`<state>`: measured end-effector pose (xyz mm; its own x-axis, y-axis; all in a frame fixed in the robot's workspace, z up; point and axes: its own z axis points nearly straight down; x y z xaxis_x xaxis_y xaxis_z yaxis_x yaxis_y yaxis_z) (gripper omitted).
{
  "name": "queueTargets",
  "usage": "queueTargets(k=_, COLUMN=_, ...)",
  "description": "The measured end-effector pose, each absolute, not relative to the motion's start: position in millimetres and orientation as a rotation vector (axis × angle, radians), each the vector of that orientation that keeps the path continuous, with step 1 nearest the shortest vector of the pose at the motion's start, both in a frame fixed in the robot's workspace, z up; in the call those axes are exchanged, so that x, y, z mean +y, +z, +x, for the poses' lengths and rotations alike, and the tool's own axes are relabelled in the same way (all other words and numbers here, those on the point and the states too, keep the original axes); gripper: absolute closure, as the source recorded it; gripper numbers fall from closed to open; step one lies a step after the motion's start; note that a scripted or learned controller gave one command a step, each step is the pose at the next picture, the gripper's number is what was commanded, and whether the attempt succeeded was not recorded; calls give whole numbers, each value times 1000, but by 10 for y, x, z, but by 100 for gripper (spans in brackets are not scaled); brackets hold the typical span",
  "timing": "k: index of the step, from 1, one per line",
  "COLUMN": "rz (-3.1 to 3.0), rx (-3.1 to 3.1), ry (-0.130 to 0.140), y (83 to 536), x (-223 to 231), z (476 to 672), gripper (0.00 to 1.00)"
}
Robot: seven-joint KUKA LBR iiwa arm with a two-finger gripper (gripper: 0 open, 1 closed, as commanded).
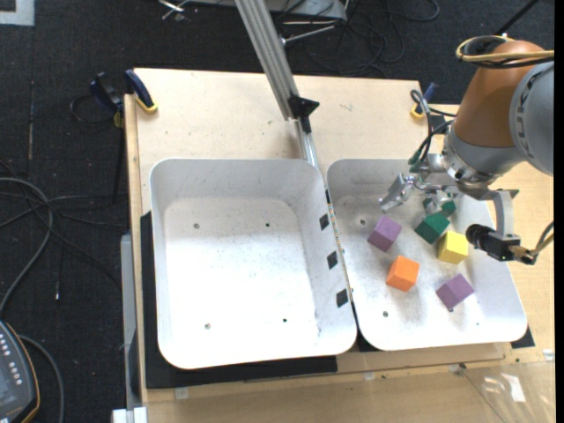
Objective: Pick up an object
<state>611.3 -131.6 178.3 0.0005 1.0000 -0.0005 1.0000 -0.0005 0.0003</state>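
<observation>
Several blocks lie in the right bin [493, 320]: a light purple block [384, 233], a green block [432, 227], a yellow block [453, 247], an orange block [403, 272] and a second purple block [455, 291]. My gripper [414, 201] hangs over the bin's upper part, just above the green block and to the upper right of the light purple one. Its fingers stand spread, one fingertip [390, 199] pointing left, and nothing is between them. The arm's body hides part of the bin's far right corner.
The left bin [176, 236] sits next to the right one, their rims meeting in the middle. A slanted metal pole [269, 51] reaches down to the bench behind the bins. Clamps [141, 91] sit at the bench's back corners.
</observation>
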Motion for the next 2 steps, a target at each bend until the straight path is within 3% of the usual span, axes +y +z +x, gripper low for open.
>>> queueTargets(k=1, rz=2219, rx=2228, ry=-5, y=963, x=-1029, z=6065, gripper=0)
queueTargets(k=2, rz=2221, rx=2220, ry=0, y=1102, x=-1044, z=6079, gripper=100)
